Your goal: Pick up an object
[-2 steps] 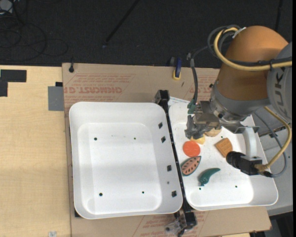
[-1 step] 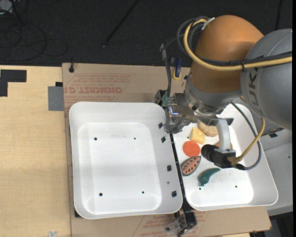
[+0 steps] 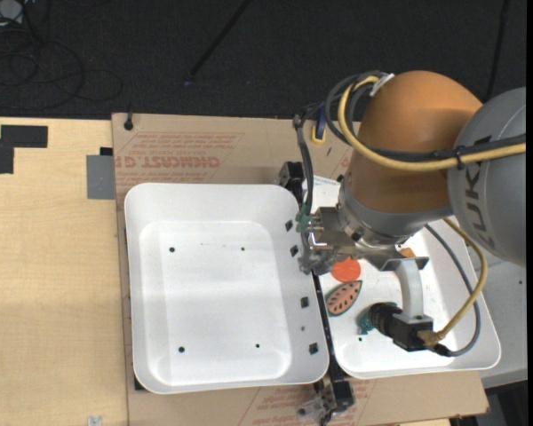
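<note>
Objects in right bin, just below end effector.

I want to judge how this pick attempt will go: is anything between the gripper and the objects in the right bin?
Nothing visible does. The gripper hangs over the right bin at its left wall, and the orange object and the striped brown piece lie just beside and below it with bare bin floor between.
</note>
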